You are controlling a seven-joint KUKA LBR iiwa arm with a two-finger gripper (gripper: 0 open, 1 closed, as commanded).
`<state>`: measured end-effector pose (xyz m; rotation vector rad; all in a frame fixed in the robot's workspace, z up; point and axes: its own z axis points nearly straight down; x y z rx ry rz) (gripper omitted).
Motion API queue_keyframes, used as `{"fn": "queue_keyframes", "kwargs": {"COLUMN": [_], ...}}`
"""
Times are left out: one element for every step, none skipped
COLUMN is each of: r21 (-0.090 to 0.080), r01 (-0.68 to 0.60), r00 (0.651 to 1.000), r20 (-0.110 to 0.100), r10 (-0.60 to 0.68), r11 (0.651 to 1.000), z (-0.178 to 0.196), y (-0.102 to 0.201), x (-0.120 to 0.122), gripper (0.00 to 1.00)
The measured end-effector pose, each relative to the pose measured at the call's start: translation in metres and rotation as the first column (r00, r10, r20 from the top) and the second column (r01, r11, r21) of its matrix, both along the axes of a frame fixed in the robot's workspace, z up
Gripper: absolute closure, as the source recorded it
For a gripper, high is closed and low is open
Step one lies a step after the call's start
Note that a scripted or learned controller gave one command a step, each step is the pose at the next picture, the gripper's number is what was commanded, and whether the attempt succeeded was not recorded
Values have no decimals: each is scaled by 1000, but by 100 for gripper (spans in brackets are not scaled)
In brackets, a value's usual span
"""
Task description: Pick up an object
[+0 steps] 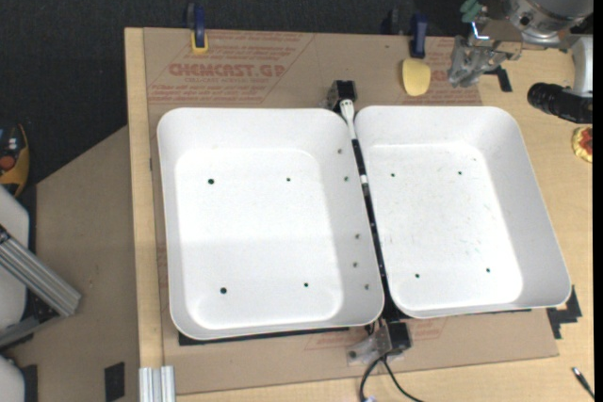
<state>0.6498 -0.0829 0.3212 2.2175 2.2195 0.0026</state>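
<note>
While seemingly empty, claw (468, 71) nears sponge (415, 77).

Two bins sit side by side on a board (236, 61) that lies on the bench (565, 193). The left bin (179, 202) and the right bin (537, 231) touch along their inner rims, where a strip of clips (363, 193) runs between them. Behind the left bin, one clamp (197, 26) grips the far edge of the board; a second clamp (419, 35) stands behind the right bin. Just behind the right bin's far rim, beside that second clamp, a small rounded object (415, 77) lies on the board. The tool (468, 66) hangs just right of that object, behind the right bin's far rim, outside both bins.
</note>
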Motion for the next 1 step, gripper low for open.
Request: {"fn": "queue_keyframes", "kwargs": {"r21": [2], "r01": [0], "r00": [1000], "r20": [-5], "r10": [0], "r11": [1000], "z": [4], "y": [13], "x": [-18], "gripper": [100]}}
